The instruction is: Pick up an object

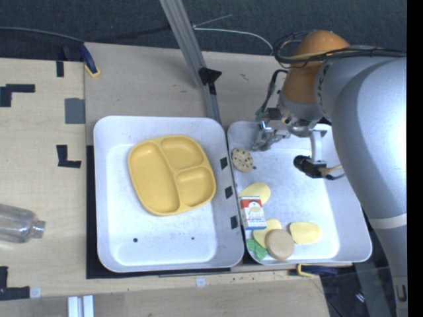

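Note:
My gripper [263, 139] hangs low over the far left corner of the right bin [330, 203]. A chocolate-chip cookie [242, 158] lies just in front of it and to its left, apart from it. Nearer the bin's front lie a yellow piece [256, 191], a small red and white carton [252, 211], a second yellow piece [305, 231] and a round tan item [279, 244]. I see nothing held in the gripper.
The left bin [109, 177] holds a yellow divided plate [173, 174]. A clear plastic bottle [16, 222] lies on the bench at the far left. A slanted metal pole [185, 32] stands behind the bins. The grey arm [370, 124] covers the right side.

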`<action>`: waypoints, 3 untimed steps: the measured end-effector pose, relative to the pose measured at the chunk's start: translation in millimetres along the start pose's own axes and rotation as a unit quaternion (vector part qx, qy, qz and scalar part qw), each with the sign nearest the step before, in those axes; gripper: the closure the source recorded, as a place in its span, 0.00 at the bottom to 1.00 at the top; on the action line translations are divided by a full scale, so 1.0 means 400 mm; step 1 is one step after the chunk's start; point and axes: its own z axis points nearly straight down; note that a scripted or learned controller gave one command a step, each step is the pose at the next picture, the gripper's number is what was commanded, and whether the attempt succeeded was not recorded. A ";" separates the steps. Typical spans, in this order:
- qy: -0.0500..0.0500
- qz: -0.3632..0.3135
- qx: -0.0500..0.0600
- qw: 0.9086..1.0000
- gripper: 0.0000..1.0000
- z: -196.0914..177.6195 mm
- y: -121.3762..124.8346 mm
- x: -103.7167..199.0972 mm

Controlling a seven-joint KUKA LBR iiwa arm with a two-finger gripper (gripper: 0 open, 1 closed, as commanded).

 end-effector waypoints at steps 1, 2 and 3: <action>0.023 -0.005 0.009 1.000 1.00 0.019 0.004 -0.248; -0.003 0.000 0.003 1.000 1.00 0.012 -0.002 -0.158; -0.003 -0.001 0.000 1.000 1.00 0.010 -0.003 -0.002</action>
